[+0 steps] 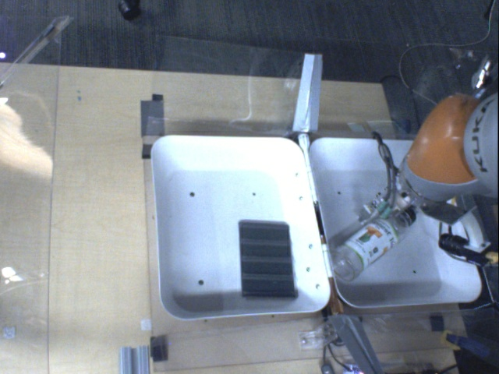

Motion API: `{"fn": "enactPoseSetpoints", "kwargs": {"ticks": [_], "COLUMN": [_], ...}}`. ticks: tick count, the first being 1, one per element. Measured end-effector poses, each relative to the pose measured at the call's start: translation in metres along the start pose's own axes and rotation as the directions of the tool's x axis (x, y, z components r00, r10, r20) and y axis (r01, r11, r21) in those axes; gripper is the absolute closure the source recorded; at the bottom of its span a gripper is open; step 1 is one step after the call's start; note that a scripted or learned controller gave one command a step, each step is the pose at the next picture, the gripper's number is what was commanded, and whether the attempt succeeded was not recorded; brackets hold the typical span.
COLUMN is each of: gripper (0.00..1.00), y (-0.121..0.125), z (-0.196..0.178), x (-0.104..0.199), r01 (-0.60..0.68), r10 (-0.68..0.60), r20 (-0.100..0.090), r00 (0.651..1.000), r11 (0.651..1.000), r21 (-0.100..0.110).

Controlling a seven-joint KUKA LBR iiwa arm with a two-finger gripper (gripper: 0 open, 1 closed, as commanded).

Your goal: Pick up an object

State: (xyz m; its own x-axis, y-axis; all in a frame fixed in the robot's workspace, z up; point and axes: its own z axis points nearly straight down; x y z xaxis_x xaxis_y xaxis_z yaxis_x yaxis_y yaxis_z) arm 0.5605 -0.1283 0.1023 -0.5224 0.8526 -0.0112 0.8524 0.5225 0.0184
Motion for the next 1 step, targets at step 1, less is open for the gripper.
{"fn": "enactPoseSetpoints", "kwargs": {"ticks": [1], "gripper": [1.0], "y": [0.0029], "z": [-0.0115], "x": [-0.0002], "r01": [0.001], "r10": [-0.001], "r20": [0.003], "r00": [1.0], "r11": [1.0], "r21": [-0.006]}}
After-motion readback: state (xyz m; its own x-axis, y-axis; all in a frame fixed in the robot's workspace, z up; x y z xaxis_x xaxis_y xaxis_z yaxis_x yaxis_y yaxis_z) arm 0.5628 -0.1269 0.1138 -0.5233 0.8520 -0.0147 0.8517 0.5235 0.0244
